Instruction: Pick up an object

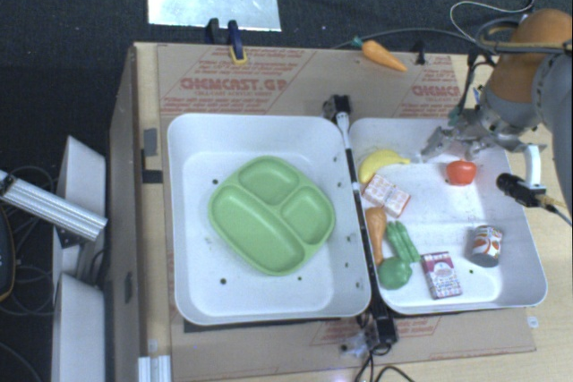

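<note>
My gripper (457, 147) hangs over the back right part of the right bin (524, 282). Its fingers are spread open with nothing between them. A red tomato (461, 172) lies just below and in front of the fingertips, apart from them. Further left in the same bin are a yellow fruit (380, 162), a pink and white packet (387, 194), an orange carrot (376, 231) and a green vegetable (398, 253). A red and white box (440, 273) and a small can (484, 246) lie toward the bin's front.
The left bin (192, 157) holds a green divided plate (271, 215). Between the two bins runs a dark divider rim (356, 210). Another carrot (383, 55) lies on the cardboard behind the bins. The grey arm with its orange band (533, 58) rises at the right.
</note>
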